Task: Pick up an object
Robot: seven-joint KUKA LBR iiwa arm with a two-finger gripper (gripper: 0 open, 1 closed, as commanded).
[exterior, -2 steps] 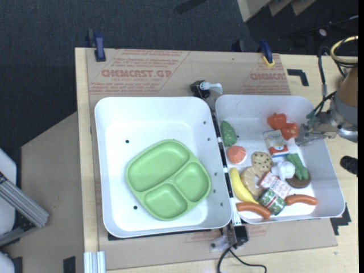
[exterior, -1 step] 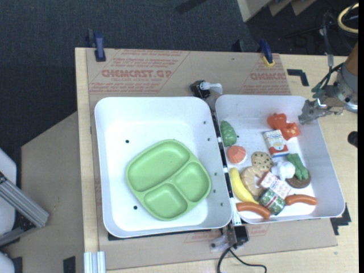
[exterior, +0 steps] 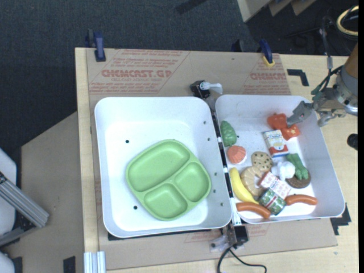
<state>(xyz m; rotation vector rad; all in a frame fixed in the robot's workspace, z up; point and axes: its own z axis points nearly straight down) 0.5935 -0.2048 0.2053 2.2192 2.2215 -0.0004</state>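
Note:
The right bin (exterior: 248,116) holds a heap of toy food. A red piece (exterior: 278,124) lies near its back right, with a small carton (exterior: 276,142) just in front of it. A green pepper (exterior: 228,133) and an orange-pink piece (exterior: 236,153) lie along the left wall. Toward the front are a cookie (exterior: 261,161), a banana (exterior: 241,187), a green can (exterior: 273,201) and two sausages (exterior: 254,210). My gripper (exterior: 310,114) hangs over the bin's back right corner, right beside the red piece; nothing shows in its grasp.
The left bin (exterior: 153,118) holds a green divided plate (exterior: 168,179). A black and white fitting (exterior: 205,88) sits behind the seam between the bins. Clamps (exterior: 99,44) pin the board's back edge. The arm (exterior: 348,90) comes in from the right.

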